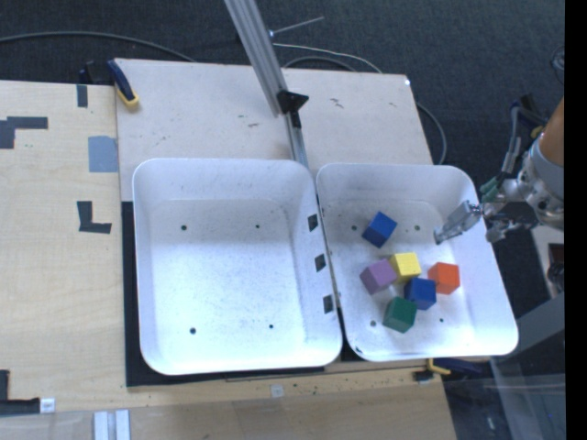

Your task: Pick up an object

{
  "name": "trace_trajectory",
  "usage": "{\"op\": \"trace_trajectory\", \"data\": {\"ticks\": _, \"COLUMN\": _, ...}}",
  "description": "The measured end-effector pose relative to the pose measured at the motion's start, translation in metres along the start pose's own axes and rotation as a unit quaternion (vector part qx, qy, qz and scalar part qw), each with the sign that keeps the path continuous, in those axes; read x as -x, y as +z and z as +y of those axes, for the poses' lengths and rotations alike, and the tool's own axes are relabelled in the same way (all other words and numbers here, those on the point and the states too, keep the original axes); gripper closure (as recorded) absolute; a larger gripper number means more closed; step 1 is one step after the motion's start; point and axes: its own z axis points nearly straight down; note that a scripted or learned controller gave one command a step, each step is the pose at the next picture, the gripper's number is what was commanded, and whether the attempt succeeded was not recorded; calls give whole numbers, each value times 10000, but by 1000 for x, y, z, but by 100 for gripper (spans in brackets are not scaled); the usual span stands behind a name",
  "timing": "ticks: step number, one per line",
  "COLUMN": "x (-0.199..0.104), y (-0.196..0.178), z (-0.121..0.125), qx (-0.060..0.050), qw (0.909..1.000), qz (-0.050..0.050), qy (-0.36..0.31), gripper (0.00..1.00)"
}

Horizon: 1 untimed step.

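1. Camera view: the gripper hangs over the right bin's right rim, one finger slanting in. Whether its jaws are spread or clenched I cannot tell; nothing sits between them.
2. Six cubes, none with a long axis: two blue, one each yellow, purple, orange, green.
3. One blue cube sits mid-bin, turned cornerwise; the rest cluster toward the near-right corner.
4. The left bin adjoins.

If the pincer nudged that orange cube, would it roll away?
Probably not: the orange cube has flat faces, so it would likely slide, not roll. It looks rigid. Pushed left, it might bump the blue cube close beside it.
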Motion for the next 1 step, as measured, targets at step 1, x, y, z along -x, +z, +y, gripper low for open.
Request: {"op": "trace_trajectory", "data": {"ticks": 1, "x": -50, "y": 170, "z": 25, "qx": 67, "qw": 10000, "qz": -23, "qy": 6, "gripper": 0}}
